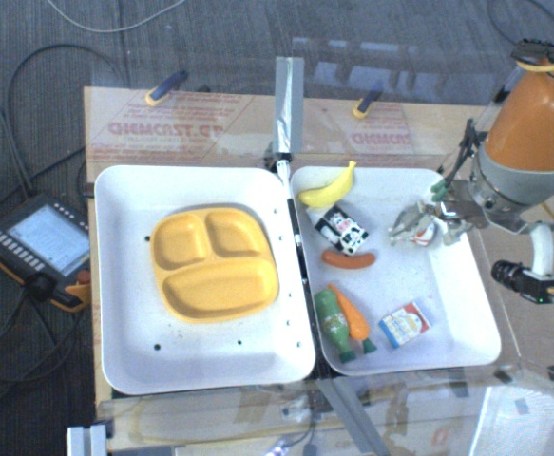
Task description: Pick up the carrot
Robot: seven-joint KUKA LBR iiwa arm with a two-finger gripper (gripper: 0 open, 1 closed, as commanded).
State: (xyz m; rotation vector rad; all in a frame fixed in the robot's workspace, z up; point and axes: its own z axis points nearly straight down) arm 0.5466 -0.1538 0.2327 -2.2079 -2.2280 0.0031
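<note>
Grey arm (519, 174) low, tool (411, 226) above right bin (467, 340).

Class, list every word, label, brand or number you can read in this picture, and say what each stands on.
"CHEMCAST", red, seen reversed, on the brown sheet behind the left bin: roughly legible.
Red print on the sheet behind the right bin: too blurred.
Small carton: print too small.
Black-and-white item: no readable text.
Pendant screen: unreadable.

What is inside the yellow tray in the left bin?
Nothing that can be seen: the yellow tray shows three bare compartments. Whatever lies under it in the left bin is covered.
</note>
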